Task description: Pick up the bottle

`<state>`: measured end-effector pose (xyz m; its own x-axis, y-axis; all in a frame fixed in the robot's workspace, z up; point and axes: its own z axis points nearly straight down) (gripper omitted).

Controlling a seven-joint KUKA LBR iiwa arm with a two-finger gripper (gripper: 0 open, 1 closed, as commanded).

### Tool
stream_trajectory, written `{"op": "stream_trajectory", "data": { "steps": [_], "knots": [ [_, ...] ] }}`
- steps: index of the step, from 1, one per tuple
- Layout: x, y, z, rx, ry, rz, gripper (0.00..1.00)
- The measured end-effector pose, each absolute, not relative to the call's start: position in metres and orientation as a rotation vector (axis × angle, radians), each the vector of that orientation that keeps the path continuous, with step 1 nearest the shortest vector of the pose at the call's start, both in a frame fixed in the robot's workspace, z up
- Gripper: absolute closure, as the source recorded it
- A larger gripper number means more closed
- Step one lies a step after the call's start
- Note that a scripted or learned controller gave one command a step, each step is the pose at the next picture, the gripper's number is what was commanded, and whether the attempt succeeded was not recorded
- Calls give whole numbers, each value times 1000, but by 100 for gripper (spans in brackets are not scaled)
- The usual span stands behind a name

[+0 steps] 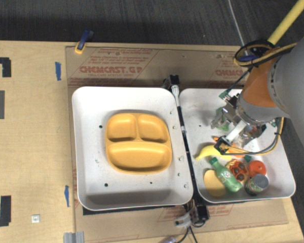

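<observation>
Since the bottle is lying untouched among the clutter near the front edge of the right bin, the pick is looking not yet begun. Green with a white label, it is resting on its side, cap toward the bin's middle, leaning against a yellow lemon-like piece, with a can and an orange item just beside it. I cannot tell how far the claw is opening; it is hovering near the bin's middle, gripping nothing visible.
</observation>
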<state>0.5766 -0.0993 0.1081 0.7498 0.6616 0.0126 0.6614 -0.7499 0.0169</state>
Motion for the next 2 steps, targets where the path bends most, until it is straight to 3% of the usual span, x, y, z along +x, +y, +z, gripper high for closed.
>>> {"op": "stream_trajectory", "data": {
  "steps": [1, 2],
  "knots": [
    [631, -116, 85, 3074, 652, 0, 0],
    [640, -43, 186, 3052, 749, 2, 0]
  ]
}}
